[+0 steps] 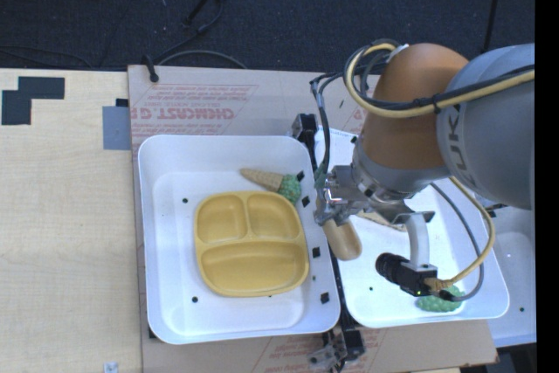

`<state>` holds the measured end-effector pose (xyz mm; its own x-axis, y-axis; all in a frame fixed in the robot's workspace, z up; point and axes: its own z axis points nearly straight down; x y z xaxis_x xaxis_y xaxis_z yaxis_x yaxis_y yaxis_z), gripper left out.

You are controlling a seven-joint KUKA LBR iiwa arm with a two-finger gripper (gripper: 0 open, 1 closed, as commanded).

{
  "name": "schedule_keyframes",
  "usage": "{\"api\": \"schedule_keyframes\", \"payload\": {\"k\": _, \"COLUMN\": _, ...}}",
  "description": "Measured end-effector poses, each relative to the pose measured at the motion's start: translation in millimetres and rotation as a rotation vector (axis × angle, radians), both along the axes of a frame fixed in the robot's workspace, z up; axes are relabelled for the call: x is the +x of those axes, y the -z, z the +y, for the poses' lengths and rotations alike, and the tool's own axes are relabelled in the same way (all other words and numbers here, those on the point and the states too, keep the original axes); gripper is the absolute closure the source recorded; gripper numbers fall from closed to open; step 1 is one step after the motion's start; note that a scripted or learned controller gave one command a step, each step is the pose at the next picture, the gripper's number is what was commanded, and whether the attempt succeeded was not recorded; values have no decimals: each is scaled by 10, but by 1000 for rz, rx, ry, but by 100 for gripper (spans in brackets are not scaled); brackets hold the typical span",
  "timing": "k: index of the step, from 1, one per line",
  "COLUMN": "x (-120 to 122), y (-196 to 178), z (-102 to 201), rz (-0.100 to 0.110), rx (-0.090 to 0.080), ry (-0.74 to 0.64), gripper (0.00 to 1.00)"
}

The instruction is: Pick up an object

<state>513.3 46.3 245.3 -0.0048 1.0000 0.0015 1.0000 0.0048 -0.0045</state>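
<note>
The pale wooden bench carries a sheet of printed cardboard, and the two white bins sit on that sheet side by side. In the left bin a yellow divided plate lies flat, filling most of the floor and set a little toward the bin's right wall. Just past the plate's far edge, in the bin's far right corner, a toy ice-cream cone lies on its side, with its tan tip pointing left and its green scoop close to the right wall.

The claw hangs over the wall shared by the two bins, at the near-left part of the right bin. How far it is open cannot be told, since the wrist hides it from above. A tan rounded piece lies just below it, by the right bin's left wall. Whether the claw touches this piece is unclear. The grey arm and its orange band cover the bin's far half. A green lump rests near the bin's near right corner.
</note>
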Motion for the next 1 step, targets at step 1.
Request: {"api": "schedule_keyframes", "payload": {"k": 1, "x": 22, "y": 6, "z": 567, "rz": 0, "rx": 0, "ry": -2, "gripper": 100}}
